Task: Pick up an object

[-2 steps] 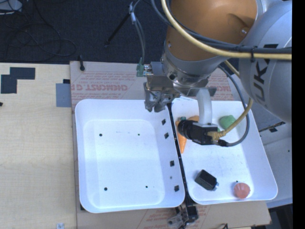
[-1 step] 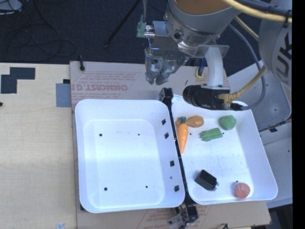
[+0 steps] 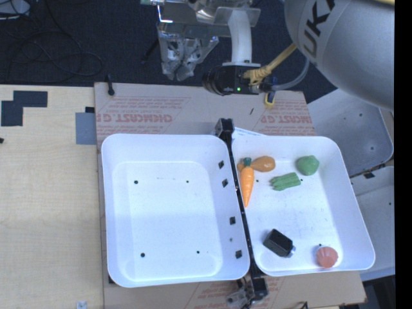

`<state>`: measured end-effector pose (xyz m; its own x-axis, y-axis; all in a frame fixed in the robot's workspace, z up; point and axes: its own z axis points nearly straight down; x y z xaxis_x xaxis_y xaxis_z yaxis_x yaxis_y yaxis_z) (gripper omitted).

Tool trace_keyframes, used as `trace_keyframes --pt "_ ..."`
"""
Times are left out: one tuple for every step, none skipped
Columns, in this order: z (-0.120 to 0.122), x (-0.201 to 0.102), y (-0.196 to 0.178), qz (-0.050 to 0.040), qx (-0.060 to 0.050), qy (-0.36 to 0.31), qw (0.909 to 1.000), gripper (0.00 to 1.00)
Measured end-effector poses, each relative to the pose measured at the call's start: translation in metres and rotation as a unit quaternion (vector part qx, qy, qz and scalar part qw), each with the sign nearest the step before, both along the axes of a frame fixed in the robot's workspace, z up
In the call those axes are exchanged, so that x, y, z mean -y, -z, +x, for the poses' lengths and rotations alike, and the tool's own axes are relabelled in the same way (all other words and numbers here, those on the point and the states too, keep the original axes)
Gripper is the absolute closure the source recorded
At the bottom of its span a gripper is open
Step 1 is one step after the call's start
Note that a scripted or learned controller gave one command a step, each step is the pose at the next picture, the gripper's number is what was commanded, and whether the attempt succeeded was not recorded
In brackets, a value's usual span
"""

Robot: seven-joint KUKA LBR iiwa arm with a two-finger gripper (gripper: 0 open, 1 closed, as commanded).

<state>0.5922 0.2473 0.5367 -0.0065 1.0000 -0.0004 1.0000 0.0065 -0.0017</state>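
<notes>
Nearest the camera, a pink ball (image 3: pixel 326 256) and a black block (image 3: pixel 279 243) lie in the right bin (image 3: pixel 353 192), far below the gripper (image 3: pixel 183 56), which hangs above the bench beyond both bins. Whether it is wide or narrow cannot be told. The block is judged light, stiff, best taken across its short sides.

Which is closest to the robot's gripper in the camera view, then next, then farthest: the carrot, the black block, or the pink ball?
From the gripper:
1. The carrot, by the divider in the right bin.
2. The black block, lower in that bin.
3. The pink ball, in its bottom right corner.
</notes>
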Motion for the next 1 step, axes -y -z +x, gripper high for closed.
trace_keyframes --pt "-0.0281 0.0046 0.0268 -0.0013 -0.003 0.002 1.0000 1.00"
